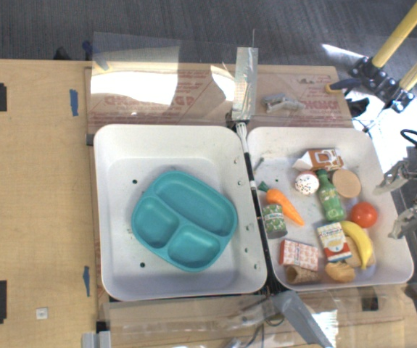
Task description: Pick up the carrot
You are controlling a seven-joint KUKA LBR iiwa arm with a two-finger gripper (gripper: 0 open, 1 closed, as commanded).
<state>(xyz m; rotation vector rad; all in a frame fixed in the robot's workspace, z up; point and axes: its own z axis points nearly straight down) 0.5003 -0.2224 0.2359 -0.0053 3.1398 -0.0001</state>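
Observation:
The carrot (284,204), orange with a green top, lies slantwise in the right bin (389,267) near that bin's left wall. It rests between a white ball (307,184) and a green can (274,220). My gripper (401,200) hangs at the right bin's right rim, far to the right of the carrot. Its two fingers stand apart, open, and nothing lies between them.
The right bin also holds a green bottle (330,194), a tomato (365,214), a banana (360,242), small cartons (333,239), a red packet (299,254) and a brown disc (347,183). A teal divided plate (185,220) sits in the left bin (114,158).

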